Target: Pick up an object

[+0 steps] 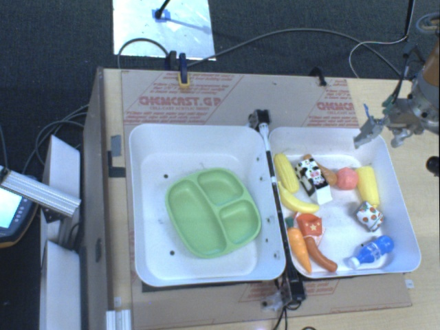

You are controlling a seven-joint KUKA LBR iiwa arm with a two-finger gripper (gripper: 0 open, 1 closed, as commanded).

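Note:
The right bin holds several toy items: a yellow corn cob, a banana, a black-and-white cow figure, a pink ball, a yellow block, a spotted cube, a blue bottle, a carrot and a red box. My gripper hangs above the bin's far right corner, open, with nothing between its fingers. It stands apart from all the items, up and to the right of the yellow block.
The left bin holds a green divided plate. A black divider rail runs between the bins. Cables cross the cardboard-covered bench behind them. A grey box sits off the bench at left.

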